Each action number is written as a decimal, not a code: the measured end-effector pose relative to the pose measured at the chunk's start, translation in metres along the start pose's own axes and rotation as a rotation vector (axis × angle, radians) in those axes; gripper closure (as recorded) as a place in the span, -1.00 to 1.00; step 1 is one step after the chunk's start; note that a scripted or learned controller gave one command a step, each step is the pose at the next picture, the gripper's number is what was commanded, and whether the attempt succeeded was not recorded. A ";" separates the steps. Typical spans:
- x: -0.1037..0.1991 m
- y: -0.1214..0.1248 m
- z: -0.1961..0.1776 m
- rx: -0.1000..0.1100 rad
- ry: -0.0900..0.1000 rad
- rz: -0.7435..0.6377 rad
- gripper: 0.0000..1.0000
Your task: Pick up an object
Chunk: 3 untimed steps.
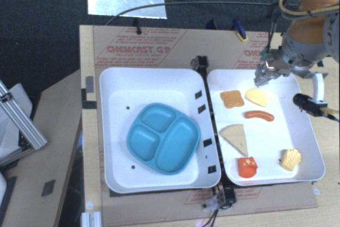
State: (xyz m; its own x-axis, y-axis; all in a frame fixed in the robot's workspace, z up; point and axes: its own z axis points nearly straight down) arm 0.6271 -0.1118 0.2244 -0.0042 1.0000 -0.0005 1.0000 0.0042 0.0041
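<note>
Down at the bottom edge of the right bin [313, 165] there's a little red tomato-looking toy [247, 166], with a pale yellow ridged piece [290, 159] off to its right in the corner. Just above the tomato is a beige wedge [236, 138], kinda like a slice of bread or cheese. Further up you've got a small sausage [259, 115], then an orange-brown toast-ish square [231, 99] and a yellow cheese-like chunk [257, 97] next to each other near the top of that bin.

Left bin [114, 114] holds a blue divided plate [163, 137] with three compartments, sitting a bit tilted toward the lower right.

Arm comes in from the upper right, and the gripper [262, 80] hangs over the top edge of the right bin, just above the yellow chunk. Honestly can't tell how the tool is set from this angle, it's too small and blurry. Nothing visibly in it, all the food toys are lying in the bin.
</note>
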 end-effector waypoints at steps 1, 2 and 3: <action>0.054 -0.011 -0.009 0.002 0.002 -0.005 1.00; 0.104 -0.024 -0.014 0.003 0.002 -0.005 1.00; 0.152 -0.035 -0.009 0.004 0.002 -0.006 1.00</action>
State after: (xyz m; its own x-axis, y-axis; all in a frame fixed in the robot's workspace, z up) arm 0.5913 0.0402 0.2333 -0.0099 0.9999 0.0016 1.0000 0.0099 0.0000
